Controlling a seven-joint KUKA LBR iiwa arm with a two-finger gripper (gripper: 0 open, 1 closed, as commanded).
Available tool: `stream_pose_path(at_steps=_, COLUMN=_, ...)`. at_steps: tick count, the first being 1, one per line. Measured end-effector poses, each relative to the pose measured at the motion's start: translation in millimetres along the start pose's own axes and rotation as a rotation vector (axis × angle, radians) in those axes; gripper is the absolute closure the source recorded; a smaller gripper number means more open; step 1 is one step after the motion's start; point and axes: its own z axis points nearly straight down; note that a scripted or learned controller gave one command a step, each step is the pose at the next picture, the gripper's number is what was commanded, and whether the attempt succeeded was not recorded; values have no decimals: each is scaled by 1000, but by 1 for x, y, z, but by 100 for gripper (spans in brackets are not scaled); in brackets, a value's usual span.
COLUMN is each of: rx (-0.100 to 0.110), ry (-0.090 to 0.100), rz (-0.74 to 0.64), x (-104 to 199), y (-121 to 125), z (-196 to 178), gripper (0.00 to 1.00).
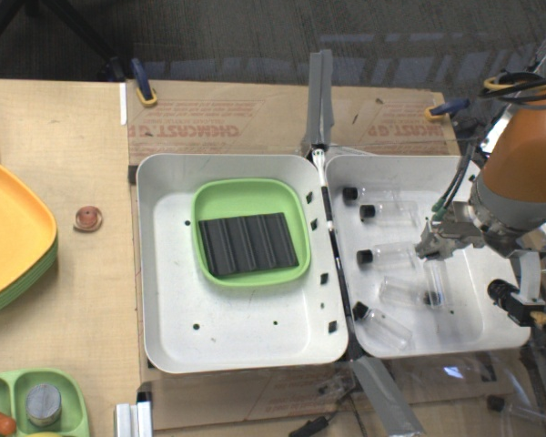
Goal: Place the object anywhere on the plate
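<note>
Arm over right bin; green plate in left bin, loaded only with a dark ridged block.

Two shallow white bins side by side: left white bin [164, 317] holds one square light-green plastic plate [251, 198] with one dark grey ridged rectangular block [247, 244] lying flat on it, roughly centred. Right white bin [473, 330] holds clear plastic vials with black caps, about five counted by caps; bodies nearly transparent, count not certain. One such vial [433, 289] stands just below the two-finger gripper [434, 248], which hangs over the middle of that bin; whether its fingers are parted or closed cannot be told, and contact with the vial cannot be told. Outside the bins, on the bench at left: one stack of yellow plates [14, 235], one small reddish-brown disc [88, 218].
</note>
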Motion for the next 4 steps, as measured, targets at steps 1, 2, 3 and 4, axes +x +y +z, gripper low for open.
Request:
stream_pose_path(at_steps=1, rx=-2, ry=-1, rz=-88, x=92, y=-2, z=-23, gripper=100)
stream_pose_path(at_steps=2, rx=0, ry=-2, rz=-157, x=129, y=17, z=-22, gripper=100)
stream_pose_path(at_steps=3, rx=1, ry=-1, rz=-257, x=148, y=12, z=-22, gripper=100)
stream_pose_path(at_steps=4, rx=0, ry=-1, rz=-257, x=148, y=12, z=-22, gripper=0)
